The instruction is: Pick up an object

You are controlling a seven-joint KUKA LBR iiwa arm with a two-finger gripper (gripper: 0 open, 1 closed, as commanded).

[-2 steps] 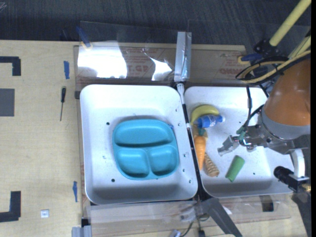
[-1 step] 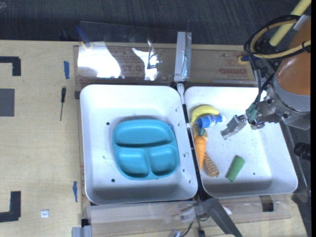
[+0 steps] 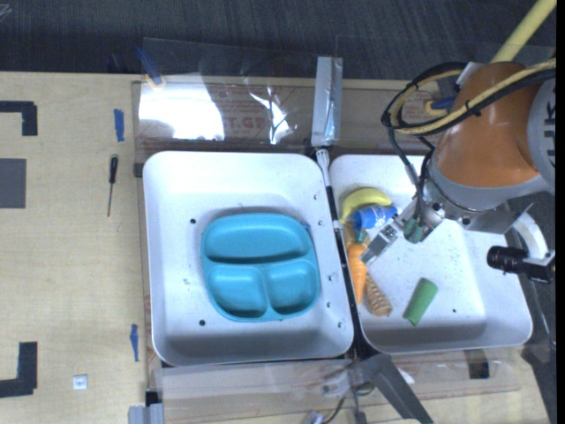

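From the fixed camera above the bench, two shallow white bins are seen side by side on a pale wooden surface. The left bin is occupied by a blue divided tray, which lies flat near the bin's middle, one long compartment on its far side and two smaller ones on its near side. The right bin is reached into by the arm from the right, its orange band being seen above the wrist. The gripper is lowered over the left part of the right bin, just beside a cluster of objects along that bin's left wall. Whether anything is held cannot be told, as the tips are too small and too mixed with the objects beneath. A yellow banana is seen at the far end of the cluster, with a blue object just near of it and close to the gripper's tip. An orange carrot is laid along the left wall, and a tan, textured object is found at its near end. A green cylinder is lying tilted on the bin floor, apart from the cluster and to its right. A sheet of clear plastic is spread on the bench beyond the left bin.
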